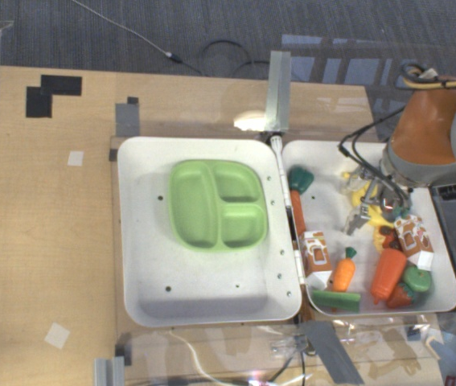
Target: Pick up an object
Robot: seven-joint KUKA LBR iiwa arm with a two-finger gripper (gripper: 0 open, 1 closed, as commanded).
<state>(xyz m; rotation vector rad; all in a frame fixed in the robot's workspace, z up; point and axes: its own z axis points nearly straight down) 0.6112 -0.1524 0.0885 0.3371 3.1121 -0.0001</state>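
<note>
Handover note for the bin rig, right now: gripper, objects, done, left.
Gripper: low in the right bin, over its upper middle, beside the yellow toy; nothing visibly held.
Right bin contents: two carrots, a long orange stick along the left wall, two small cartons, green pieces.
Left bin: a green divided plate.
Done: arm is down at the pile.
Left: the whole pick, grasp and lift.
</note>
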